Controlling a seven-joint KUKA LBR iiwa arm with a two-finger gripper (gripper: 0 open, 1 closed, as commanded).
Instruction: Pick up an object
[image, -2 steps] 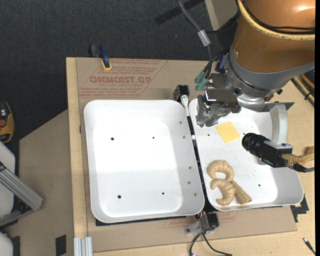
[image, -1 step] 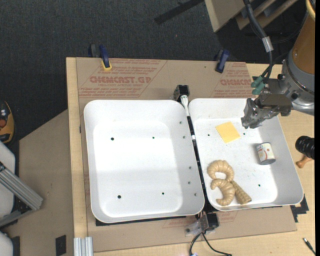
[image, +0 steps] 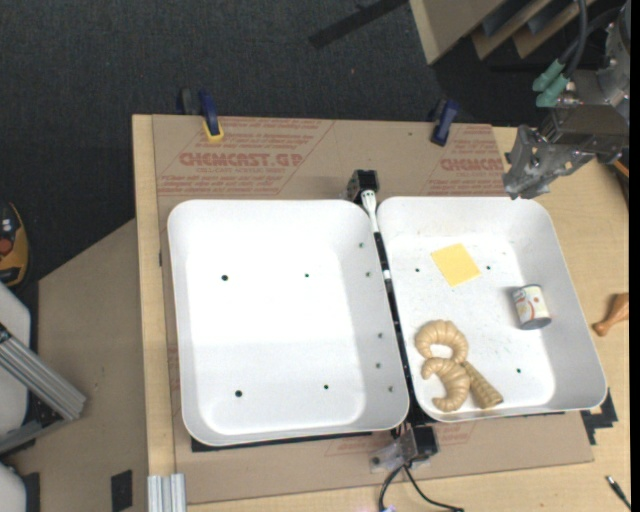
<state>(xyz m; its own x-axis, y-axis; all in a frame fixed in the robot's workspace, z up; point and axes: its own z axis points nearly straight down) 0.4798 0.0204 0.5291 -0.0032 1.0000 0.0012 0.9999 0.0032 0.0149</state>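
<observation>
Cardboard-topped bench (image: 300, 150) carried two white bins. Gripper (image: 528, 175) hovered off right bin (image: 575, 330) far corner, finger state unclear. Nearest below: flat yellow square (image: 456, 264); small grey-white can (image: 531, 306) likely easier; centre, descend straight.

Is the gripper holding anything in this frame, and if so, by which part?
Nothing is held. The gripper sits above the right bin's far corner, while the yellow square, small can and beige toy lie in that bin.
</observation>
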